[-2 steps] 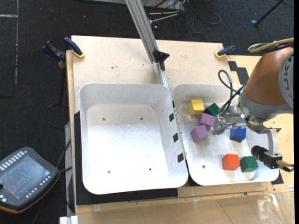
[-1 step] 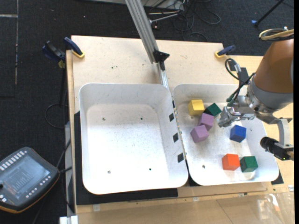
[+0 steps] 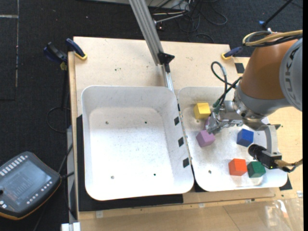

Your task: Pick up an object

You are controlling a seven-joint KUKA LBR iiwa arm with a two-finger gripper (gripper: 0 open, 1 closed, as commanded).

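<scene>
arm (image 3: 272,76) enters from the right of the camera view, grey with orange band, bent over the right bin (image 3: 202,177). gripper (image 3: 213,125) low inside that bin, near its left half, just above and touching or nearly touching the purple cube (image 3: 205,138). cannot tell whether it is apart or together; the tips are blurred against the cube and the wrist hardware. nothing clearly seen held.

right bin contents: yellow cube (image 3: 202,110) toward the back, just behind the gripper. purple cube directly below the gripper, tilted a little. blue cube (image 3: 245,137) to the right of the purple one, apart from it. orange cube (image 3: 237,167) and green cube (image 3: 255,169) side by side near the front right corner, close or touching.

left bin (image 3: 91,129) sits beside the right bin, rims meeting at the middle.

tabletop (image 3: 120,57) pale wood, clamps at the back corners. handheld pendant (image 3: 26,184) on the dark floor at lower left.
</scene>
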